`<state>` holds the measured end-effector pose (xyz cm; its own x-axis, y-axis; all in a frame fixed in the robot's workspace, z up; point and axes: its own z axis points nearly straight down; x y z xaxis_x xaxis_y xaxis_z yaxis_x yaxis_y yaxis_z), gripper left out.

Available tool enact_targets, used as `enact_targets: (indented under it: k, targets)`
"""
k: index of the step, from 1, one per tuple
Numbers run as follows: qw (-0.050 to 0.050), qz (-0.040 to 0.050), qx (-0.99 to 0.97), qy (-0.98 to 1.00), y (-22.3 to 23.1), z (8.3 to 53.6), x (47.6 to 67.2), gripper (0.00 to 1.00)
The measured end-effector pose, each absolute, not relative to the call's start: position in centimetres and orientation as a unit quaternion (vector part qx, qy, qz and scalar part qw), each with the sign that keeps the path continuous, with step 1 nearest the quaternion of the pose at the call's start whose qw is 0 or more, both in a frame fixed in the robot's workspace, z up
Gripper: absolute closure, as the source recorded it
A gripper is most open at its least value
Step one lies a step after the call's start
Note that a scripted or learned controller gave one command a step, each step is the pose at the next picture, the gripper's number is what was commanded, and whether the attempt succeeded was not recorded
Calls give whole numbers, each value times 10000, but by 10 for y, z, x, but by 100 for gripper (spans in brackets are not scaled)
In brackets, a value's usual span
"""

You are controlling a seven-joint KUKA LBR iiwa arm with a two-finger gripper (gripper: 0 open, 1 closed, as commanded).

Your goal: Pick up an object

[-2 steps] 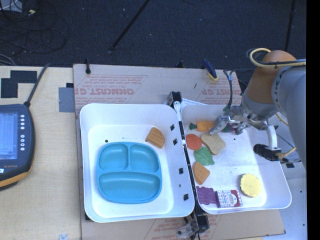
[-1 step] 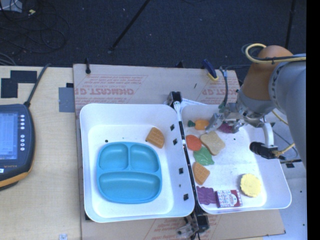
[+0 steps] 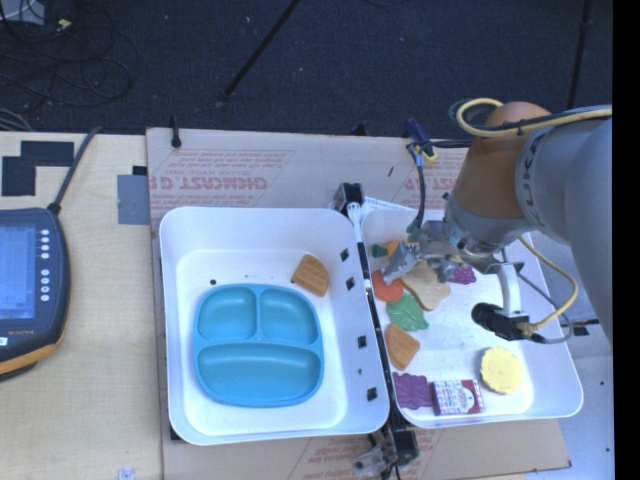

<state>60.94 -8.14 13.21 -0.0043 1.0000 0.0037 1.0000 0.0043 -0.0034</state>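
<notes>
- My tool (image 3: 402, 258) sat low over the right bin (image 3: 560, 393), close to the divider between the two bins, at the end of my grey arm (image 3: 560, 183) with its orange band (image 3: 490, 173).
- I could not tell from this view whether the tool was released or clenched, and nothing showed plainly in its grip.
- Taking the right bin's divider as my landmark: a tan bread-shaped piece (image 3: 428, 288) lay just beside the tool, on the side away from the divider.
- An orange-red piece (image 3: 388, 290) lay against the divider, just beneath the tool, and a green leaf-shaped piece (image 3: 408, 314) touched it on the nearer side.
- A small brown waffle-like piece (image 3: 402, 347) lay nearer still, beside the divider, apart from the tool.
- A purple piece (image 3: 412, 389) and a small pink-and-white carton (image 3: 458, 397) lay side by side at the near wall; the carton's print was too small to read.
- A yellow round piece (image 3: 501, 370) lay well away from the divider, and a small purple bit (image 3: 462, 274) lay just past the bread-shaped piece.
- Across the divider, the left bin (image 3: 175, 268) held a blue divided plate (image 3: 258, 345) and another brown waffle-like piece (image 3: 311, 275).
- The cardboard (image 3: 250, 168) under the bins bore red printed lettering, upside down and too blurred for me to read surely.
- A handheld control pendant (image 3: 25, 278) lay on the bench (image 3: 80, 418), well beyond the left bin.
</notes>
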Motion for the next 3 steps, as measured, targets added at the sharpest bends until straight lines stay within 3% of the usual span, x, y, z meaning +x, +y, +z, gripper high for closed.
enact_targets:
  k: [1, 2, 3]
  targets:
    - [5, 9, -7064, -7078, -105, 92, 644, 0]
    - [-22, -38, -7049, -7093, -44, 195, 646, 0]
    - [3, 10, -7075, -7067, -62, 187, 644, 0]
